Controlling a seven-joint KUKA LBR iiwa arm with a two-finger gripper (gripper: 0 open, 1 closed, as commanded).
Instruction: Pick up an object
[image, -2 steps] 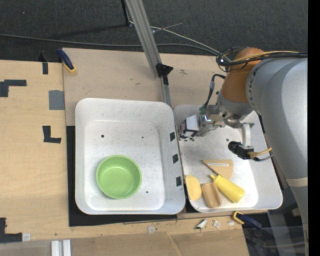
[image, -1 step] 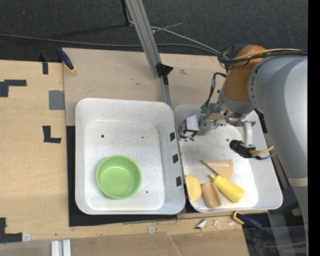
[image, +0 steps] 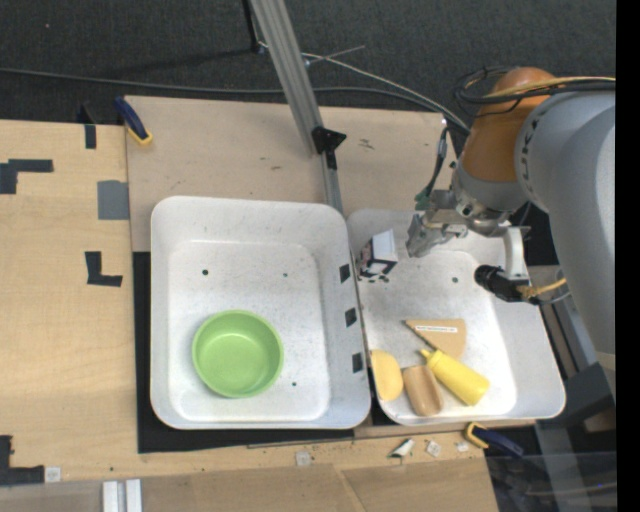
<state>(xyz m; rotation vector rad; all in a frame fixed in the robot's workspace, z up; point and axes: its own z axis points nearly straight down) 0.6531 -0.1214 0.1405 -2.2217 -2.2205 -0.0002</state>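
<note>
Camera view: gripper (image: 428, 236) sits over the far edge of the right bin (image: 535, 395), nothing visibly between the fingers; can't tell if they're open or closed. Candidate objects cluster at the bin's near side. Yellow bottle (image: 456, 374) lies flat, long axis diagonal, nozzle pointing up-left toward the tan card (image: 438, 331) it touches. Brown roll (image: 422, 389) lies just left of the bottle, long axis roughly near-far. Yellow oval piece (image: 386, 374) is beside it against the left wall. Small dark item (image: 378, 254) is at the far-left corner, near the gripper. Left bin (image: 240, 225) holds a green bowl (image: 237, 353), upright, near-left. Both bins are on the desk (image: 60, 320).
</note>
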